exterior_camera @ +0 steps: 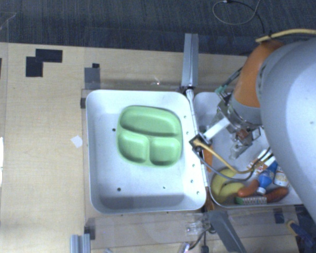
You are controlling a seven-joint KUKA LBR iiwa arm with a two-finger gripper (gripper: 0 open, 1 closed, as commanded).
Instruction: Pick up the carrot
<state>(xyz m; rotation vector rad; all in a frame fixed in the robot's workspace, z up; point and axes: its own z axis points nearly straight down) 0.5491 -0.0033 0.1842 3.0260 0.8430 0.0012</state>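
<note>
Lying low in the right bin (203,107), a reddish-orange carrot (263,195); gripper (241,141) state unclear.

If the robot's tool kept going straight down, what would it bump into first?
Probably the right bin's white floor, or the yellow banana-like toy just below the tool in the camera view. Depth is unclear, so I can't be sure which.

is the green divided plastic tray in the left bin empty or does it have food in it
Empty. The green divided plastic tray in the left white bin shows only bare green in all three compartments.
</note>
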